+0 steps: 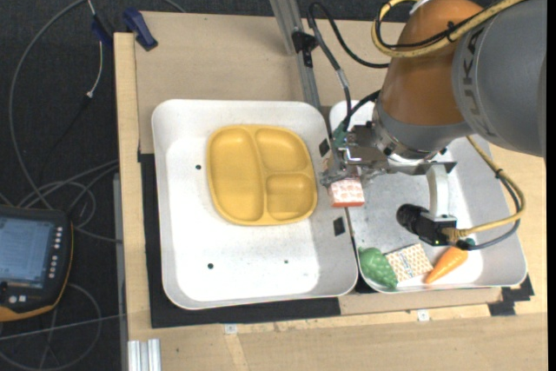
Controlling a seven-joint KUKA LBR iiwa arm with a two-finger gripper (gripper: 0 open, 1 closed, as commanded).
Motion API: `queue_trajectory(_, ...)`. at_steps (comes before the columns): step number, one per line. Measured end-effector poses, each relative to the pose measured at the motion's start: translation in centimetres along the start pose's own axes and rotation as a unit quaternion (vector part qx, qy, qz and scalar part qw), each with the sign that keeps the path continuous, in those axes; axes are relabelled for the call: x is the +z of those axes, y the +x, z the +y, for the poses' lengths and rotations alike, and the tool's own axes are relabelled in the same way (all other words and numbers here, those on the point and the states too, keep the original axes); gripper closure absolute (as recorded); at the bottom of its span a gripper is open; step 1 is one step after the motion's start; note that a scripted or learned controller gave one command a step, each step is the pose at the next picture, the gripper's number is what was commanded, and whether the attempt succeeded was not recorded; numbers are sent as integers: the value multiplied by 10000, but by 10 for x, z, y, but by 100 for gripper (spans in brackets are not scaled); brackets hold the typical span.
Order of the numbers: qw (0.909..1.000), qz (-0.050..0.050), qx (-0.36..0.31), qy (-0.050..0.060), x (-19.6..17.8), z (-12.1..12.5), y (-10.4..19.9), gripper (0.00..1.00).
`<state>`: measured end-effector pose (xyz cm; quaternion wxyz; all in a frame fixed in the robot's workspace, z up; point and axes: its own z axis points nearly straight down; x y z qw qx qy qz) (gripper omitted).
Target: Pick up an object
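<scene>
On the surface (208,39), my claw (346,176) hangs over a red-white pack (347,193); grip unclear, nothing visibly lifted.

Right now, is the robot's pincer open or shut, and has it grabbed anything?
Pincer: it sits just above a small red and white packet at the right bin's left edge; open or shut cannot be told, and no grab is visible.
</scene>
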<state>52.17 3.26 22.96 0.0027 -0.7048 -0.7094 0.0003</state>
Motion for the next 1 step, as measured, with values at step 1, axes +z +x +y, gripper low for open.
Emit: queue_trajectory(1, 10000, -1, -1, -19, -6, -8, 46, 100)
